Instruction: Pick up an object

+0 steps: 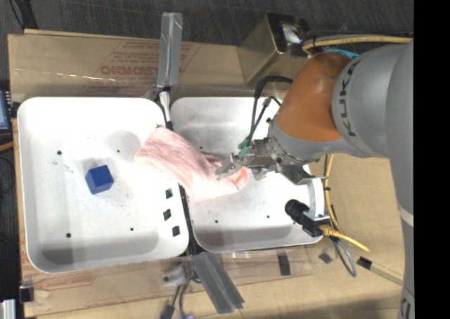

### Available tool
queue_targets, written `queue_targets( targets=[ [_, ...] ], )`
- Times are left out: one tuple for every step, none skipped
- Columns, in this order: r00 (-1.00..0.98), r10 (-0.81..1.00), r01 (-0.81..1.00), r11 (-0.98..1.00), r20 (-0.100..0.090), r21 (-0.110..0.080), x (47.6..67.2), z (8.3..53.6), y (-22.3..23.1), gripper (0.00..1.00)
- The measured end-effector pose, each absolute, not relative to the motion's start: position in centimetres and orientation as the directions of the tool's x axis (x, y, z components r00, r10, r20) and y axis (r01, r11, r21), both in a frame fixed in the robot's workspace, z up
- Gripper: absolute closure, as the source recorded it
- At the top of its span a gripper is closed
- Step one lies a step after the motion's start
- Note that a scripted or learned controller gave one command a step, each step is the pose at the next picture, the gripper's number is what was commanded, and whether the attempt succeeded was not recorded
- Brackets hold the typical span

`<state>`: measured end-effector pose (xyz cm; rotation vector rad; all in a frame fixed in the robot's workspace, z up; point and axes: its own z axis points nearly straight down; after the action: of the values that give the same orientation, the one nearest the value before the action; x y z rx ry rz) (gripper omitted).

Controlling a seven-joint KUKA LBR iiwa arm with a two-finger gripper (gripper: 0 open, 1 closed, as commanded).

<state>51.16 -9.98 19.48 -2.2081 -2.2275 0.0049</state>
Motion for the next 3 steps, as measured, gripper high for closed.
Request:
queue_targets(
  targets=[
    [-0.161, 0.987, 0.987, 0.161, 0.001, -0.003, 56.1, 11.4, -16.2, 0.0],
    [-0.208, 0.978, 0.978, 0.208, 0.0, 0.0, 55.9, 9.3, -13.5, 0.0],
    [-0.214, 0.977, 0.977, 0.214, 0.001, -0.002, 55.9, 10.3, -13.4, 1.0]
  ],
)
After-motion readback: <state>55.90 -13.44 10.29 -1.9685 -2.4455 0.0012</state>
